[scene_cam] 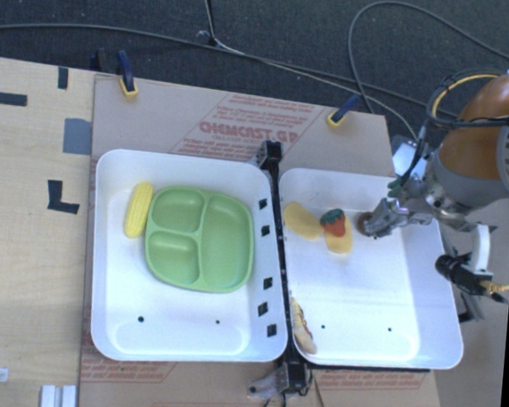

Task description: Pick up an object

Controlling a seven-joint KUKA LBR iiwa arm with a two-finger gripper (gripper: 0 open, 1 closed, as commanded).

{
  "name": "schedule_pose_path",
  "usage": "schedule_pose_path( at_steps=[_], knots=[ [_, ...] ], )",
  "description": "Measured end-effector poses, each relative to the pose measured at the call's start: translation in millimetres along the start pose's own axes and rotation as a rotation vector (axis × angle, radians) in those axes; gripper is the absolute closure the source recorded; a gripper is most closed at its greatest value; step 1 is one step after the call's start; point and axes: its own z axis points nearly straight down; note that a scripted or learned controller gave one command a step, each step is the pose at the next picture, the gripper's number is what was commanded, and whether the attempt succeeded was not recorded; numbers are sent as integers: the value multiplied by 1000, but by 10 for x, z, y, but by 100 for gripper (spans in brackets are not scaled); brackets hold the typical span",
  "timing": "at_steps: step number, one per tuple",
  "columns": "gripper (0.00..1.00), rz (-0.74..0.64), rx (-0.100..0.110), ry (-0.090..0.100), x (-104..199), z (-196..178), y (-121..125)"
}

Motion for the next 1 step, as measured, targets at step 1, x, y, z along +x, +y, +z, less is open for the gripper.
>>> schedule_pose_path(
  at_steps=[1],
  knots=[
    [100,0,1,0,1,-323,10]
  ],
)
